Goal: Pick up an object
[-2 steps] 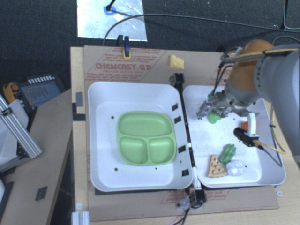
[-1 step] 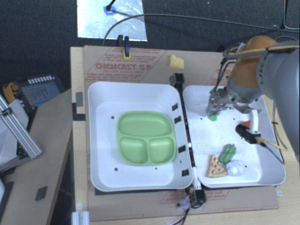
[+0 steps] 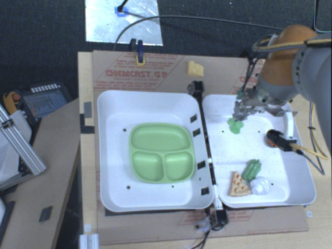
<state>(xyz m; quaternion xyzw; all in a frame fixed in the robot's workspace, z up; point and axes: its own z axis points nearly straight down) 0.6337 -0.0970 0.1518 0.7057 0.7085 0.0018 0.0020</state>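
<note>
From my seat the gripper sits low over the right bin, at its far-left corner. I can't tell at this res whether it's spread or pressed together. A small green piece lies on the bin floor just under and in front of the tip. It's v. close, but I can't make out contact or a pinch, so I'm not calling it held. The arm comes in from the right, w/ its orange band above the wrist.

At the near end of the same bin there's a cluster: a pizza-slice toy, a darker green toy just beyond it, and a white lump touching both or nearly so. All are well apart from the gripper.

The left bin holds a pale green divided tray, flat and approx. centred. A yellow block sits on the cardboard beyond the bins.
</note>
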